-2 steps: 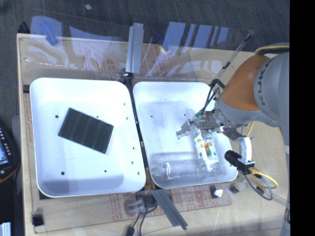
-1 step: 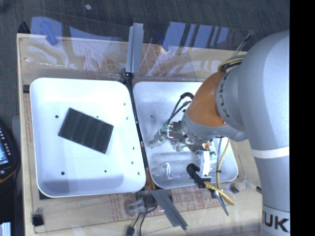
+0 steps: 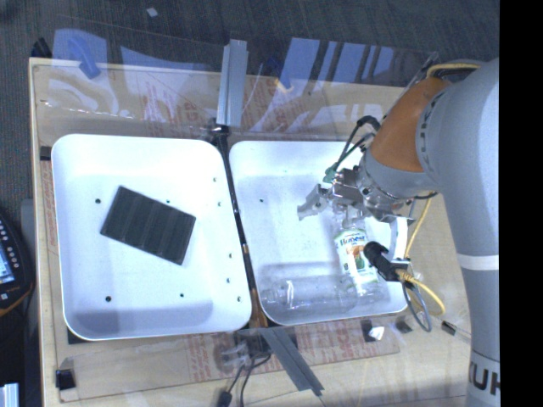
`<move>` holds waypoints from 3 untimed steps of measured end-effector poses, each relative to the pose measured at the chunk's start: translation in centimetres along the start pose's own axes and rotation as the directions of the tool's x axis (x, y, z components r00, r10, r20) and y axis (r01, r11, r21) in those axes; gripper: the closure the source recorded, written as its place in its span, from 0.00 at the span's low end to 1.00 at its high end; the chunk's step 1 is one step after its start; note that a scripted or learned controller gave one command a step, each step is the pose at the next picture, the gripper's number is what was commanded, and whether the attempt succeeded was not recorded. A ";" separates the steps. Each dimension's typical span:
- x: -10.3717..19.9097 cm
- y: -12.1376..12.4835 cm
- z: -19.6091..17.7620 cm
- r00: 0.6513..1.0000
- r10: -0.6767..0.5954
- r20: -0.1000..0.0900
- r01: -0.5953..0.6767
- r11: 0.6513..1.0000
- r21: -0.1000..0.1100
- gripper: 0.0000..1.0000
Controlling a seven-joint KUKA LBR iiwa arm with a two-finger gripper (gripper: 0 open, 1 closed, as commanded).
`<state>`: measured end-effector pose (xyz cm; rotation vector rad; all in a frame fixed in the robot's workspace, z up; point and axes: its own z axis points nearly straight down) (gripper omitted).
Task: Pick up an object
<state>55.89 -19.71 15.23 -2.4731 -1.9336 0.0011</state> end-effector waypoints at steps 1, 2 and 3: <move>-0.7 -0.3 -3.1 0.982 -0.191 0.002 0.191 0.982 -0.003 0.00; -0.9 0.0 -1.9 0.958 -0.288 -0.001 0.288 0.958 0.001 0.00; -1.2 -0.1 -2.7 0.947 -0.320 0.001 0.320 0.947 -0.002 0.00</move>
